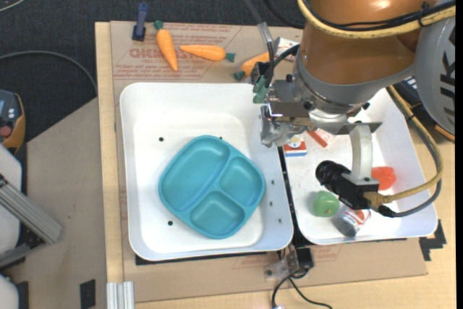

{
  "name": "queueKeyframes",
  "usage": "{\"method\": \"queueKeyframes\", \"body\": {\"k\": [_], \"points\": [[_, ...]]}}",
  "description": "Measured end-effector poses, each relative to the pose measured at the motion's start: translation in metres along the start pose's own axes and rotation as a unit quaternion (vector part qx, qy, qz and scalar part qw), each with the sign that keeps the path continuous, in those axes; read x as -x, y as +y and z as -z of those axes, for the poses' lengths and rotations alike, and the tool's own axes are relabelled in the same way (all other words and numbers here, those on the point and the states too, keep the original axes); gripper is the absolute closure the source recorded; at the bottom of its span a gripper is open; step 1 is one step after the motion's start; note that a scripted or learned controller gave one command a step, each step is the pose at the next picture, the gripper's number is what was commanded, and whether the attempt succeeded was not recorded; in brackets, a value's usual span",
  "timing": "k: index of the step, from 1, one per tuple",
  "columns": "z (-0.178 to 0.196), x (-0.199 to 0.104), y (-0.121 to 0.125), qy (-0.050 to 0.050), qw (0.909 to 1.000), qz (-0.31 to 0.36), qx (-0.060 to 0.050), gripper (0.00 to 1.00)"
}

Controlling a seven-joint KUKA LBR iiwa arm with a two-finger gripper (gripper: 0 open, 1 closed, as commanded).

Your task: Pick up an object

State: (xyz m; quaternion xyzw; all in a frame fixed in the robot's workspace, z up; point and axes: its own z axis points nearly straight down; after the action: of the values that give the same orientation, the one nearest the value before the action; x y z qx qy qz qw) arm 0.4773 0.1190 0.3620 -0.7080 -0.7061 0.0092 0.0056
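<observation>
My gripper (275, 128) hangs below the big orange wrist band (365, 3), over the seam between the two white bins. Just to its lower right, a small white carton with red and blue print (295, 149) lies in the right bin (405, 228); whether the gripper touches it I cannot tell. Further down that bin lie a green piece (325, 203), an orange-red piece (384, 176) and a small grey-and-red can (348, 222). The arm hides much of the right bin's upper half.
A teal divided plate (211, 187) lies in the left bin (137, 127). Two toy carrots (167, 48) (205, 52) and a blue clip (139, 22) rest on the cardboard behind the bins. A black camera part on a bracket (340, 181) juts over the right bin.
</observation>
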Motion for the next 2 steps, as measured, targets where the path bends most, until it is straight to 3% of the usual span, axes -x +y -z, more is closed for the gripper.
{"method": "queueKeyframes", "body": {"k": [1,2], "points": [[0.1824,-0.1099,0.0074,0.008,0.9998,0.007,0.019,1.0],[0.1739,-0.1047,0.0083,0.003,0.9999,0.002,0.01,0.0]]}}
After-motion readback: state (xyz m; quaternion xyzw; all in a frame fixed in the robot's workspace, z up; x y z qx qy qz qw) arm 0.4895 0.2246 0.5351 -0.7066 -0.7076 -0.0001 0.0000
